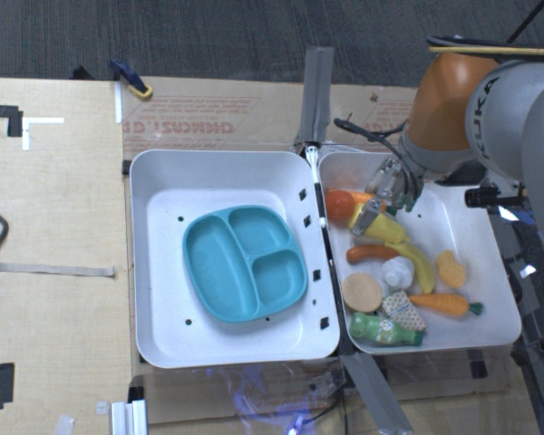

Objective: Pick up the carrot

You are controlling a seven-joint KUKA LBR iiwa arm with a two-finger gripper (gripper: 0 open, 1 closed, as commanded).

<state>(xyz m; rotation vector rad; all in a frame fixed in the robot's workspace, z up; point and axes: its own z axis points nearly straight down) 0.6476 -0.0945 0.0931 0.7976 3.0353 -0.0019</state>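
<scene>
The carrot (442,305), orange with a green stub at its right end, lies flat near the front of the right bin (490,243). My gripper (378,208) hangs over the back left part of that bin, well away from the carrot, above a yellow pepper-like toy (384,230) and an orange round toy (342,205). The fingers point down and left; I cannot make out how they stand or whether anything is between them.
The right bin also holds a red sausage (372,253), a banana (420,268), a white garlic (398,275), a tan cookie (363,292), an orange slice (451,269) and a green packet (385,331). A blue divided plate (245,263) lies in the left bin (154,270).
</scene>
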